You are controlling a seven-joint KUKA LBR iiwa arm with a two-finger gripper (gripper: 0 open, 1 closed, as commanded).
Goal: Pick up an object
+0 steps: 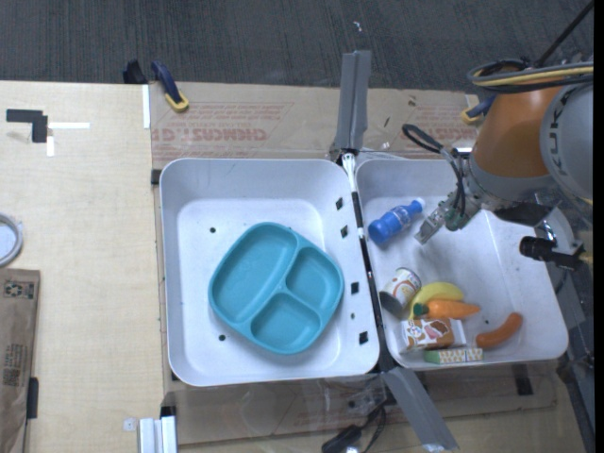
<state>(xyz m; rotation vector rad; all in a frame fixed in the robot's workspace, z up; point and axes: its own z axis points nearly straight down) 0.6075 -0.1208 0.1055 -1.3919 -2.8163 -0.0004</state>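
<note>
The gripper (436, 226) hovers in the right bin (528, 281) just beside the blue bottle (393, 221); its grip state can't be told.

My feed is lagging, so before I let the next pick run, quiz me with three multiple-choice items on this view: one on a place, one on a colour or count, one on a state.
1. Where is the blue bottle?
A. In the left bin, on the tray
B. In the right bin, near the divider
C. On the bench outside the bins

2. How many compartments does the teal tray have?
A. Two
B. Three
C. Five

3. How does the teal tray sit?
A. Flat in the left bin, open side up
B. Flipped over, underside up
C. Leaning on the bin wall

Answers:
1 B, the bottle lies at the upper left of the right bin, with the gripper beside it.
2 B, one long section and two smaller ones show.
3 A, its hollow compartments face the camera.
</note>
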